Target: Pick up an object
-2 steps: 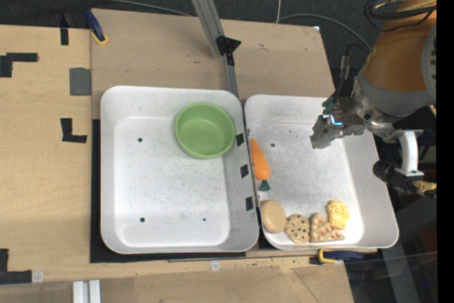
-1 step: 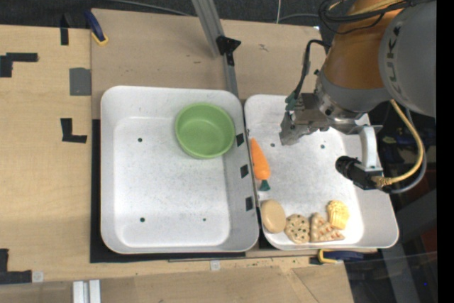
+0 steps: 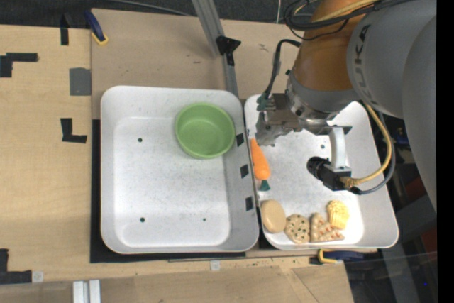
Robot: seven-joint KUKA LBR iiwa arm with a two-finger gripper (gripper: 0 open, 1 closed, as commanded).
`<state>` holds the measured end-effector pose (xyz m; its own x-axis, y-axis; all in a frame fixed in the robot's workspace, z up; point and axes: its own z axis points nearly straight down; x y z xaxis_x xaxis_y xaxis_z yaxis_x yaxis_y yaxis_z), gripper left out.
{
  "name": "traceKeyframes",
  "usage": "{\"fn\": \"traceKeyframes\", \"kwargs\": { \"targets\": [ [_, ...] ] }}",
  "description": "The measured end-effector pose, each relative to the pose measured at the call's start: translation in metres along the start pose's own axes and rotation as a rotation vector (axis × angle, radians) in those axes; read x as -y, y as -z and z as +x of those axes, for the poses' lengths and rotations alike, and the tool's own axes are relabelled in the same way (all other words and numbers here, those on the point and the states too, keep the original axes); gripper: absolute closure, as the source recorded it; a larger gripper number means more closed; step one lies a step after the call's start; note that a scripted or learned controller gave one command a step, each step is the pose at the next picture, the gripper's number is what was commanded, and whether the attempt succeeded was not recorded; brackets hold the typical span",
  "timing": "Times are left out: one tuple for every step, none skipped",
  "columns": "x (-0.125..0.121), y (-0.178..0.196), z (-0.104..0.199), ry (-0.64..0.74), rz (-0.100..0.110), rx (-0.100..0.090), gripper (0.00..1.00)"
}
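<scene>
Jaws [image 3: 268, 133] just above carrot [image 3: 261, 162] top; open/shut state can't tell. Best centre over carrot w/ care, clear of bin wall [image 3: 246, 152].

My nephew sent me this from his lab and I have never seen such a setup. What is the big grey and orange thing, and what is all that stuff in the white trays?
The big grey and orange thing is a robot arm, reaching in from the right. The picture comes from one fixed camera above the bench, looking down at a slant. At the arm's end is a gripper, a two-finger hand for picking things up. It hangs over the right bin, just above a toy carrot. I cannot see anything held in it. Along that bin's near edge lie small toy foods: a pale egg-like piece, a cookie, a waffle-like piece and a yellow piece. The left bin holds a green bowl.
</scene>
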<state>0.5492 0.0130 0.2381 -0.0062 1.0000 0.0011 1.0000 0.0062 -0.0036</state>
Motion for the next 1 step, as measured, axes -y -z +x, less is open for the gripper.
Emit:
{"fn": "traceKeyframes", "kwargs": {
  "targets": [
    [-0.0120,0.0064,0.0489,-0.003,-0.001,0.002,1.00]
  ]
}}
